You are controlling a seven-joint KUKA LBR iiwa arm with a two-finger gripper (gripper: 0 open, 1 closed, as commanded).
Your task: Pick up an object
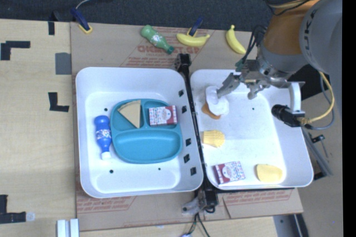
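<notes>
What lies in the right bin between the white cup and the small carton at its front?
In the camera view, a yellow sponge-like piece lies between the white cup and the carton.

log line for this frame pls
phase: reach | gripper: open, nothing held, in right bin | nearest: white cup | left bin: blue tray, blue bottle

The arm (328,19) is a thick, rounded grey body, smooth and matte, with a broad orange band (286,21) wrapping it above the wrist. Black cables loop over the top of the orange section, and a yellowish cable curves along the arm's lower side toward a small black fitting with a white bracket (293,102). Below the band sits a darker metallic wrist block with pale green accents. From it extends the gripper (240,85), built of slim grey metal fingers with angular linkages and dark joints.
</notes>
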